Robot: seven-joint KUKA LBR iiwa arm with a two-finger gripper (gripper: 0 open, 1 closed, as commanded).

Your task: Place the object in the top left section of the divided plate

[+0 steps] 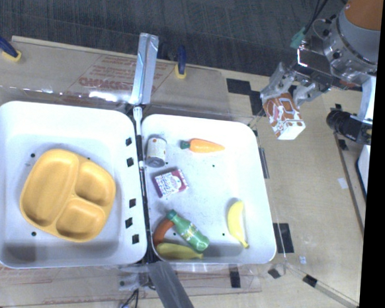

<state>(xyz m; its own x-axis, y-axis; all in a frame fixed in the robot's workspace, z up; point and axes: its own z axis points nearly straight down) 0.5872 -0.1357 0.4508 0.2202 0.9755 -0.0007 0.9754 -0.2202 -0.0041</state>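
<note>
My gripper [291, 97] hangs at the upper right, just outside the right bin's far right corner. A small brown and white carton [284, 118] is between its fingers, tilted, and the gripper is shut on it above the bench. The yellow divided plate [66, 193] lies in the left bin [8, 135], far to the left of the gripper. Its top left section [50, 172] has nothing in it.
The right bin [223, 186] holds a carrot [205, 146], a small can [155, 150], a purple pouch [170, 182], a banana [237, 222], a green bottle [188, 231] and a yellow fruit [178, 251]. A metal strip [145, 70] stands between the bins at the back.
</note>
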